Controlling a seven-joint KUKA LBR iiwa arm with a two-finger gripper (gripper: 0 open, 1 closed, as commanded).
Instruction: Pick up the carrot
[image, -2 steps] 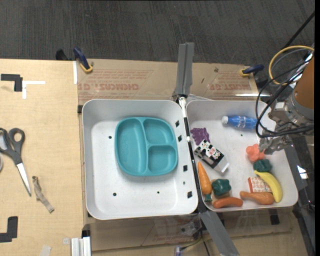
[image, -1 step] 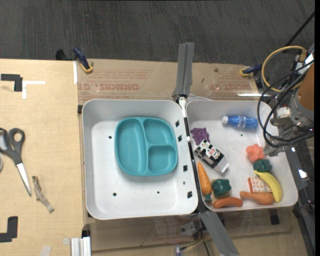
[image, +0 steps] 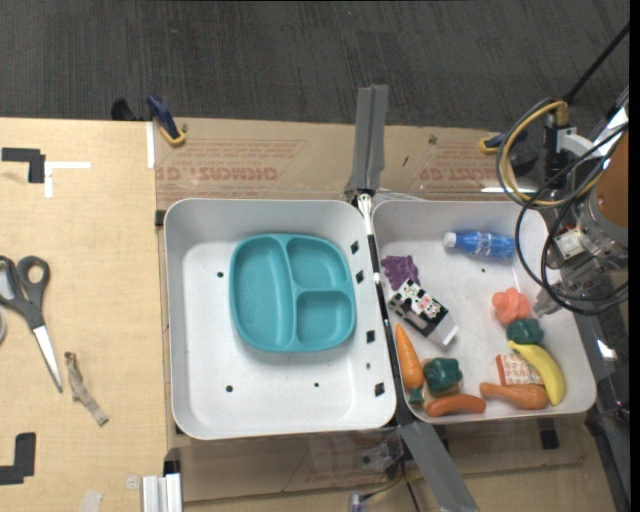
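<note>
— Where's the carrot?
— The slim orange plastic carrot (image: 407, 357) lies along the left wall of the right-hand shallow white bin (image: 572, 345), near its front corner.
— And the gripper?
— The gripper (image: 549, 300) hangs by the bin's right wall, well apart from it; whether it is closed, I cannot tell.

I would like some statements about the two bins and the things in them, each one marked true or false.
1. The teal plate lies in the left bin. True.
2. The carrot lies on the teal plate. False: it lies in the right bin, by the divider.
3. The blue bottle lies near the right bin's far edge. True.
4. The banana is in the left bin. False: it is in the right bin.
</note>
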